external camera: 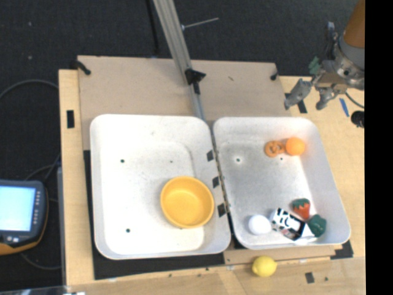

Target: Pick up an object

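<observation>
Orange ball (295, 146) sits near the far edge of the right bin (319, 177), touching a small orange ring-shaped toy (274, 149) on its left, and it looks like your easiest pick. Your tool (311, 93) hangs above the table (307, 272) just beyond that bin's far right corner, fingers spread wide with nothing between them, the arm (351, 32) rising out of the view's right side.

Judging by its look, the ball is light, smooth and round, so it will likely roll away if one finger reaches it first. Take it across its widest part, coming straight down, with the fingers set so neither lands on the ring toy beside it.

At the bin's near edge you have a tighter cluster: a white ball (259, 224), a black-and-white patterned object (287, 222), a red piece (301, 206) and a green piece (317, 226), packed touching or nearly so. These leave little room for a finger to slip in cleanly.

In the left bin (123, 183), a yellow bowl (187, 201) stands open side up near the near right corner; it seems stiff and light, best taken by its rim. A yellow lemon-like object (264, 266) lies on the table just outside the right bin's near edge.
</observation>
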`<action>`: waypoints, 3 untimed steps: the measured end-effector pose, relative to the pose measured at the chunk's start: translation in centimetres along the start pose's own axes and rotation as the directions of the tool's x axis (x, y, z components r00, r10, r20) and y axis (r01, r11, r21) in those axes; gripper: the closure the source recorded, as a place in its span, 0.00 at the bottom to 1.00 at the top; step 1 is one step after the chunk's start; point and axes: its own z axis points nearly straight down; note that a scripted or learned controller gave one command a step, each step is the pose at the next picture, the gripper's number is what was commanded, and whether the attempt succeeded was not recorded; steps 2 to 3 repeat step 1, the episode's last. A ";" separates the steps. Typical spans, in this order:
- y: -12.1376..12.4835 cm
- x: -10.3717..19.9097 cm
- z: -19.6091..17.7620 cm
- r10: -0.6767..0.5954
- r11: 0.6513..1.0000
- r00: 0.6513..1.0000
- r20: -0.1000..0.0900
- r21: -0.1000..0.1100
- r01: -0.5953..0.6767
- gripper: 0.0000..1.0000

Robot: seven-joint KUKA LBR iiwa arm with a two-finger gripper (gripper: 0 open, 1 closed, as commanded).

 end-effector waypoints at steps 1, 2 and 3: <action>0.0 -0.1 0.0 -0.001 1.000 1.000 0.002 0.001 0.001 0.00; 0.0 -0.1 0.0 -0.001 1.000 1.000 0.002 0.001 0.001 0.00; 0.0 -0.1 0.0 -0.001 1.000 1.000 0.002 0.001 0.001 0.00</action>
